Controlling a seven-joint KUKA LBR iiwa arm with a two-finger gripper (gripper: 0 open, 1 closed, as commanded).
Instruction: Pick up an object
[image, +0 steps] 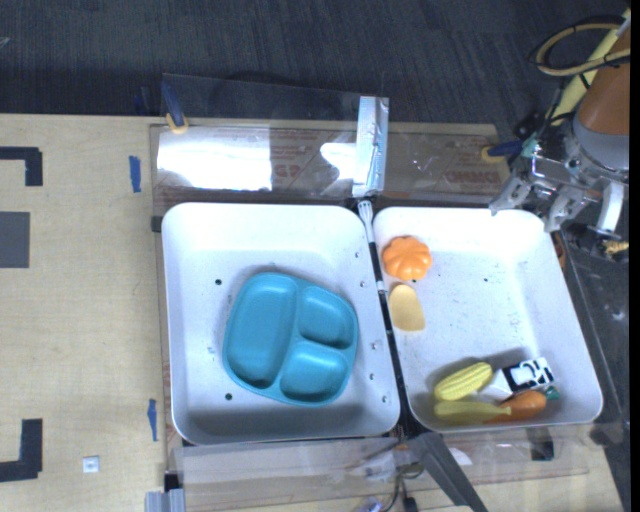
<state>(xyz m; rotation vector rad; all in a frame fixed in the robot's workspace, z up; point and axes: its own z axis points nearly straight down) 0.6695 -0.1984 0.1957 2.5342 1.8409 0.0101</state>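
Note:
The right bin (490, 290) holds an orange pumpkin-shaped toy (406, 257) and a pale yellow piece (407, 307) near its left wall. At its front lie a yellow corn cob (463, 380), a long yellow piece (468, 409), an orange carrot (528, 403) and a small black-and-white object (527, 375). My gripper (532, 202) hangs over the bin's back right corner, far from all of them. It is open, with nothing between its fingers.
A blue divided plate (290, 337) lies in the left bin (195, 250). A clear plastic panel (270, 150) stands behind the bins. Cables and yellow hoses (575, 50) crowd the arm at the upper right.

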